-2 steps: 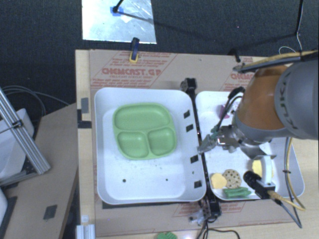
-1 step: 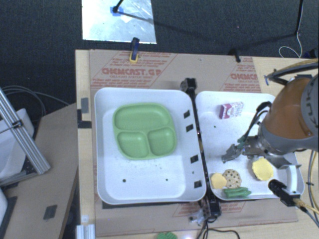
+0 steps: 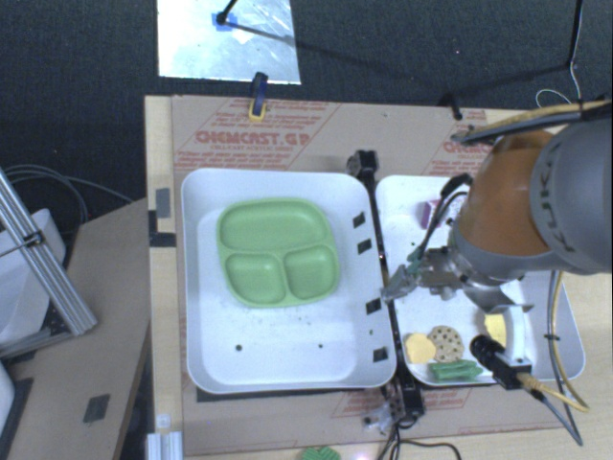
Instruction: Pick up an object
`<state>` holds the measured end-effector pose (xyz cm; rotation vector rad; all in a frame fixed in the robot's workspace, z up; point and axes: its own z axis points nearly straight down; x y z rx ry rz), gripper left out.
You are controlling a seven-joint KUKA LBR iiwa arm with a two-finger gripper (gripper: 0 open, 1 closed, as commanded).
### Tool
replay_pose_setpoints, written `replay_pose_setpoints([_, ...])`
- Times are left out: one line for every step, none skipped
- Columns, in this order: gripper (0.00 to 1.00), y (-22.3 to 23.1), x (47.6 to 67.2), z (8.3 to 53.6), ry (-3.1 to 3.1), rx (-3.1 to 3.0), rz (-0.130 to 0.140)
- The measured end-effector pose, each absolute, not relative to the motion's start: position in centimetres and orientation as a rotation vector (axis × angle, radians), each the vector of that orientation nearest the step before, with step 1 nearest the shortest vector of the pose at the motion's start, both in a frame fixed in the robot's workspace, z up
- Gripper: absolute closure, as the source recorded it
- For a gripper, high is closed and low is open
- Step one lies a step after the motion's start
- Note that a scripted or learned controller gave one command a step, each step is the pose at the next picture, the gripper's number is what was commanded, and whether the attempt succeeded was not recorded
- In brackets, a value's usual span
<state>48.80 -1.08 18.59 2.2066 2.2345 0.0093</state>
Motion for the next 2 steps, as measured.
replay_pose_setpoints([0.0, -7.9, 50.4, 19.1, 2.213, 2.223, 0.0])
replay_pose_setpoints([0.0, -18.0, 48.3, 13.7, 2.21, 2.231, -0.009])
